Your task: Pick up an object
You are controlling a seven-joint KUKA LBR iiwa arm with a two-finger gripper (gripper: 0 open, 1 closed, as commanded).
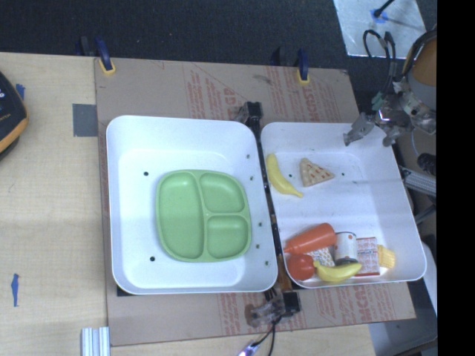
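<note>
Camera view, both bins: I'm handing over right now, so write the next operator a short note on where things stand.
Gripper: over the right bin's far right corner, holding nothing.
Right bin: a banana and a wedge-shaped toy lie apart at the far left; an orange carrot-like piece, a second banana, a small can and other bits are piled at the near edge.
Left bin: a green divided plate.
Done: nothing picked.
Left: the whole pick.

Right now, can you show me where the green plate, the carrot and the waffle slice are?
green plate point(202, 215), camera view, middle divider ridge.
carrot point(312, 237), camera view, middle of its orange body.
waffle slice point(315, 172), camera view, center of the triangle.
</note>
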